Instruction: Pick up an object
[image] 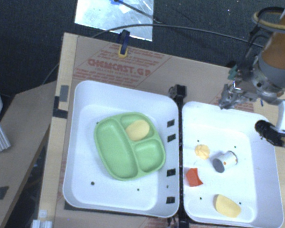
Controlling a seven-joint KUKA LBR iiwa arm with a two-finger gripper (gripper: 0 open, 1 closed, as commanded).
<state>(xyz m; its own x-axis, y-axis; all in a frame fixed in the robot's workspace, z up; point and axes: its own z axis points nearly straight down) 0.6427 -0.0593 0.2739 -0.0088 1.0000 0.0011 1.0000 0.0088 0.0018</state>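
Claw [228,100] above far rim; grey-capped cylinder [224,161] lying diagonally, cap lower-left.

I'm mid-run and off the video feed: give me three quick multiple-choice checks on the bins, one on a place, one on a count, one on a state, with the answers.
1. Where does the green divided tray lie?
A. In the left bin
B. In the right bin
C. On the cardboard outside both bins

2. How many loose objects lie in the right bin?
A. Two
B. Four
C. Six

3. What is between the fingers of the claw?
A. The red piece
B. The yellow item from the tray
C. Nothing

Answers:
1. A, the tray sits inside the left bin.
2. B, there is a small yellow piece, a grey and white cylinder, a red piece and a larger yellow piece.
3. C, the claw hangs over the right bin's far rim, away from all objects.
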